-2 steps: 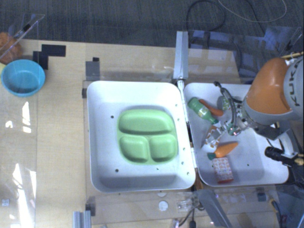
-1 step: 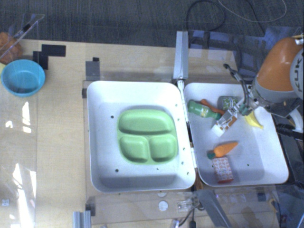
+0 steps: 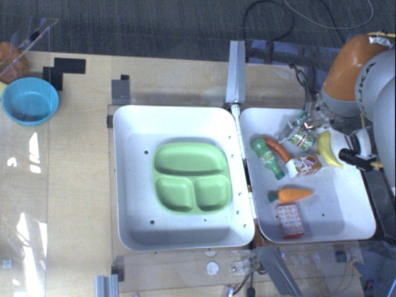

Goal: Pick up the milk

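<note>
The milk (image 3: 304, 164) is a small white and red-brown carton lying on its side in the middle of the right bin (image 3: 346, 228). It rests between an orange-red chili (image 3: 276, 148) on its left and a yellow banana (image 3: 328, 150) on its right. My gripper (image 3: 311, 120) hangs at the bin's far right corner, just above a crinkly silver and green packet (image 3: 299, 136). It stands apart from the milk, up and slightly right of it. The grey arm with its orange band (image 3: 346, 67) hides much of the gripper.
A green bottle (image 3: 267, 158) lies left of the chili. A carrot (image 3: 291, 195) and a red patterned packet (image 3: 289, 220) lie toward the bin's front. The left bin (image 3: 130, 166) holds a green divided tray (image 3: 190, 176). A blue bowl (image 3: 30, 101) sits far left on the bench.
</note>
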